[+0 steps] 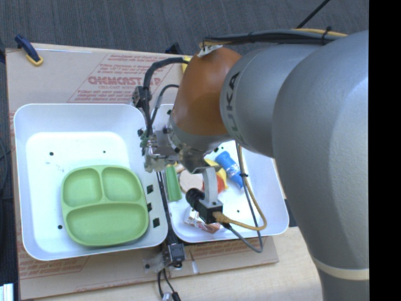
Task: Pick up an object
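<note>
Smooth, faintly glossy white plastic for both bins (31, 168). Matt pale-green plastic on the divided plate (103, 204), soft sheen along its ridges. Brown printed cardboard (94, 80), dull and slightly worn, under the bins. Satin grey painted casing on the arm (307, 124), glossy orange band (200, 93) catching light. Rubbery black and yellow cables (250, 212). Shiny blue plastic on a small item (230, 168). Coarse dark carpet (125, 11) beyond.

A green divided plate (104, 204) with three compartments lies in the left white bin (37, 121), toward its 5 o'clock corner. Both bins rest on a cardboard sheet (94, 80) printed in red. At 10 o'clock, a blue-and-yellow clamp (29, 49) grips the sheet's corner.
</note>
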### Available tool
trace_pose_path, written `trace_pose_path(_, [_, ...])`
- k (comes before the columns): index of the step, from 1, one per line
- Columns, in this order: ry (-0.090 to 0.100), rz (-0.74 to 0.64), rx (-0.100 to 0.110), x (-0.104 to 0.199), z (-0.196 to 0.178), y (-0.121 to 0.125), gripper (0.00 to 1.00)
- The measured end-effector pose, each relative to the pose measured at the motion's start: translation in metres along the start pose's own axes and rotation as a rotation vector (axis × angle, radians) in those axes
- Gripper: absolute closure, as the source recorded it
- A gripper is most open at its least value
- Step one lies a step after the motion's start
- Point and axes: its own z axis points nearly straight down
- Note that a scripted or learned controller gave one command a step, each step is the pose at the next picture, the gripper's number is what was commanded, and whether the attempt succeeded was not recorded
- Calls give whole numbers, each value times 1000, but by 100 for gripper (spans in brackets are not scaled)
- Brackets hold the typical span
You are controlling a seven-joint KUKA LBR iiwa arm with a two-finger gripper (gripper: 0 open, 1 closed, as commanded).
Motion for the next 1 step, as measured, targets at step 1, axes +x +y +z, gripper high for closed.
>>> trace_pose_path(1, [0,-1,-1,44,-21,-47,100])
